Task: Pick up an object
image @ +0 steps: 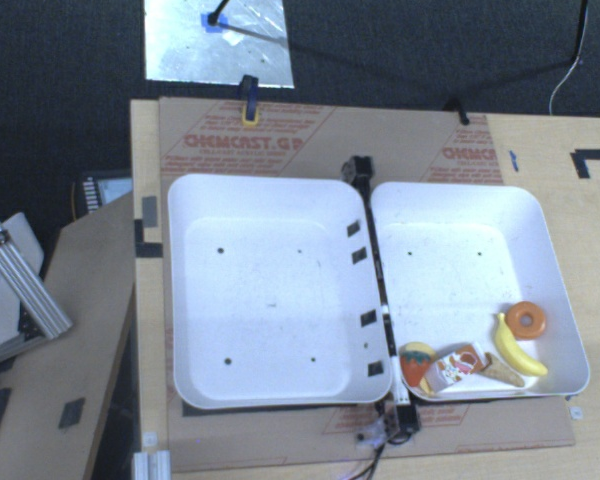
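Red "CHEMCAST GP" lettering [244,141] marks the counter [310,128] at twelve o'clock, while a banana [517,349], orange ring [526,319] and printed packet [458,367] crowd the right bin [460,218] at five o'clock.

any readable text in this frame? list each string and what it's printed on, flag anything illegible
"CHEMCAST GP" in red, on the brown protective sheet behind the left bin.
The same red print repeats, slanted, on the sheet behind the right bin, near; too blurred to read for certain.
Red and white packet in the right bin: carries print, too small to read.
Banana and orange ring: no text.
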You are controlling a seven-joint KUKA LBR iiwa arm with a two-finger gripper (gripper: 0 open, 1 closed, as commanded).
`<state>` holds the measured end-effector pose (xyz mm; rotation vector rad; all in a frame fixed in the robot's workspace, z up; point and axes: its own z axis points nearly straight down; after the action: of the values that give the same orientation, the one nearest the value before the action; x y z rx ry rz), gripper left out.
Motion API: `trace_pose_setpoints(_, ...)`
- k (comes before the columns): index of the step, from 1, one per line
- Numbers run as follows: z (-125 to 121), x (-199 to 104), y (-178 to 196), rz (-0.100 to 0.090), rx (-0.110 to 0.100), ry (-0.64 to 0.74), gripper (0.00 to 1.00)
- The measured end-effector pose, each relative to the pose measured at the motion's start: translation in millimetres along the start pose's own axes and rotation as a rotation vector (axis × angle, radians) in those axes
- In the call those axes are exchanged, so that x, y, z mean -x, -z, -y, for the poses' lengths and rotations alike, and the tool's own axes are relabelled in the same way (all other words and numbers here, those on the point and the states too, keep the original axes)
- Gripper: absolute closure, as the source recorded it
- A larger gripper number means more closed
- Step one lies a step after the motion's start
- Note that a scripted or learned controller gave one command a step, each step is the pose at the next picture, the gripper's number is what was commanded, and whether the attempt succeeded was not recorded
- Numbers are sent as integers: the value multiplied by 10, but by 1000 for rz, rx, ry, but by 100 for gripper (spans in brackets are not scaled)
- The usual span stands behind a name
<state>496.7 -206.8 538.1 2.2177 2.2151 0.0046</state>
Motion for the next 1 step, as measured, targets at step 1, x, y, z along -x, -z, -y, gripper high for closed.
trace_pose_setpoints(1, 27, -4, -175, -1, -5, 0, 100)
